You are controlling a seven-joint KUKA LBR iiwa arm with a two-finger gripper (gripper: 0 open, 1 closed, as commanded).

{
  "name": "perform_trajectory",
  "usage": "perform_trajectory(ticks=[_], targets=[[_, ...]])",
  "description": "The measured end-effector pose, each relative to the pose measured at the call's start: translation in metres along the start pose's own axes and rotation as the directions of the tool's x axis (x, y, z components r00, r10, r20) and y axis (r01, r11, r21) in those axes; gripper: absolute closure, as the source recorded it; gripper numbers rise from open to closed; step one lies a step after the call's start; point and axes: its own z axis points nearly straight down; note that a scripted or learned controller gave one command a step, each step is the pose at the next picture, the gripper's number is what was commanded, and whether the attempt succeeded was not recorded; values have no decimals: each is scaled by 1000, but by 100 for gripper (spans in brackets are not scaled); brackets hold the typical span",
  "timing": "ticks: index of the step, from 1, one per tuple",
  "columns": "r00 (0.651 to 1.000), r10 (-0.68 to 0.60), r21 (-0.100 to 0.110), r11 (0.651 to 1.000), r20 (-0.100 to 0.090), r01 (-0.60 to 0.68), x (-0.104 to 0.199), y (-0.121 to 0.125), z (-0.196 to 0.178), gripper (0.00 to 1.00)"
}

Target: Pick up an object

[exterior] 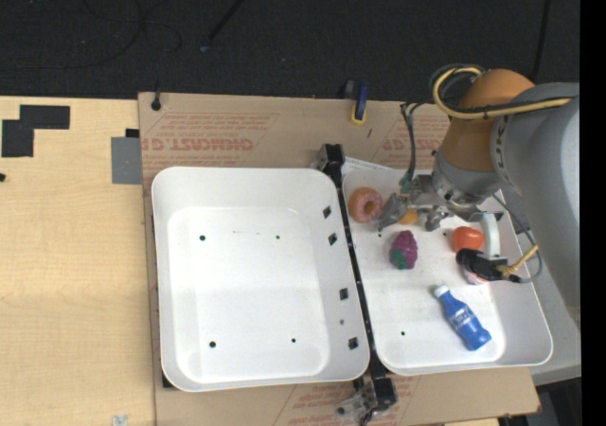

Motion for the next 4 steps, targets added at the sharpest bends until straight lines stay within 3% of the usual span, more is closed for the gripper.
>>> perform_trajectory(ticks=[2,3,4], targets=[[1000,2,-1,1000,1,-2,-32,0,0,0],[1000,-2,1,1000,-3,2,10,0,1,0],[1000,1,4,1000,-1,-1,24,-1,1,0]])
